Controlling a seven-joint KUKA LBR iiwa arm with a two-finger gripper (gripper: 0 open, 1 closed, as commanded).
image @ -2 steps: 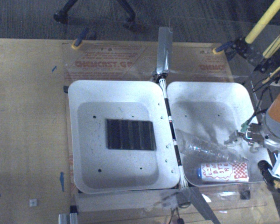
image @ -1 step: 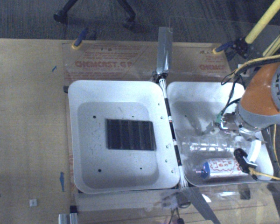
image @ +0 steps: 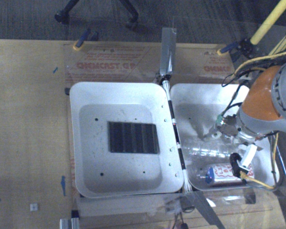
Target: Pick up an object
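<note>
The grey arm (image: 276, 111) with its orange band reaches in from the right edge of the frame and bends down over the right bin (image: 190, 93). Its gripper (image: 222, 129) sits low in the middle of that bin, close to the floor. From this angle I cannot tell how far the claw is open, and I cannot see anything held in it.

Three things lie in the bins. A clear plastic bottle (image: 207, 151) lies on its side just below the gripper, stretched left to right across the right bin's floor; whether the claw touches it I cannot tell. Below it, near the bin's lower wall, lies a small bottle (image: 222, 171) with a red and white label, its blue cap pointing to the left. It is near the clear bottle but apart from it. The left bin (image: 86, 99) holds a black ribbed panel (image: 133, 137), flat in the middle of its floor and well apart from the arm.

Both bins rest side by side on a wooden bench (image: 28, 128). A clamp (image: 83, 38) with a yellow and blue handle sits on the bench in the upper left, and a yellow pole (image: 276, 12) slants across the upper right corner.
</note>
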